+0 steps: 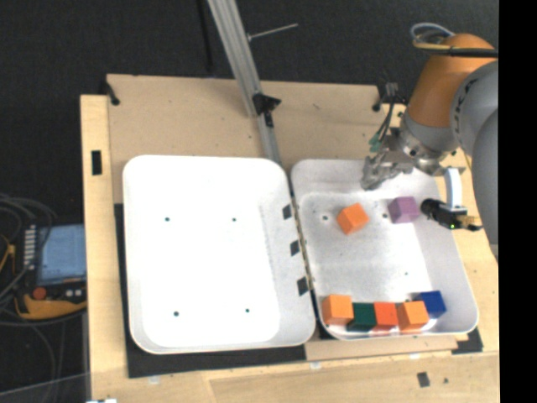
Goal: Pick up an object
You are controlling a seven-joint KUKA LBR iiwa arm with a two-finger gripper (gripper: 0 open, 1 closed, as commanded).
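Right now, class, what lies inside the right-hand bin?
The right bin holds a loose orange block, a purple block, and a row along the near wall: orange, green, orange, orange, blue. Anything behind that row's wall edge is covered.

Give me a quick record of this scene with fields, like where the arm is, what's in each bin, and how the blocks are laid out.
arm: reaches in from the right, gripper over the far edge of the right bin
loose blocks: orange block and purple block, apart, in the bin's far half
near wall row: orange cube, green cube, two more orange, then blue cube
left bin: white, a few dark dots on its floor
held: nothing seen between the fingers
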